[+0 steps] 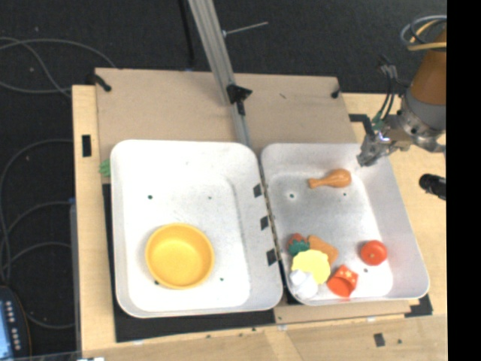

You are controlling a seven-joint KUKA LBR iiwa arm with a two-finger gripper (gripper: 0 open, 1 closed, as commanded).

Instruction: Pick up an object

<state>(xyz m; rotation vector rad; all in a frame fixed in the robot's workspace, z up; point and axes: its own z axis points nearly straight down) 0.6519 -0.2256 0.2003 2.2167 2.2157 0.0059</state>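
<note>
- Gripper [370, 154] near right bin [391, 224] top rim; finger state impossible to tell.
- Nearest: drumstick toy [331, 179], at eight o'clock from gripper.
- Long axis three-to-nine o'clock.

Left bin [188, 164]: one yellow bowl [179, 256], at 7 o'clock of the bin floor.

Right bin [331, 216]: orange drumstick-shaped toy [331, 180] at 12 o'clock; red tomato-like ball [373, 253] at 4 o'clock; a cluster at 6 to 7 o'clock holding a yellow piece [311, 265], a white piece [304, 283], a red block [343, 282] and an orange piece [323, 247].

Gripper [368, 155]: above the right bin's rim at 1 o'clock, apart from the drumstick toy. Orange-banded arm [428, 89] enters at 2 o'clock of the frame.
</note>
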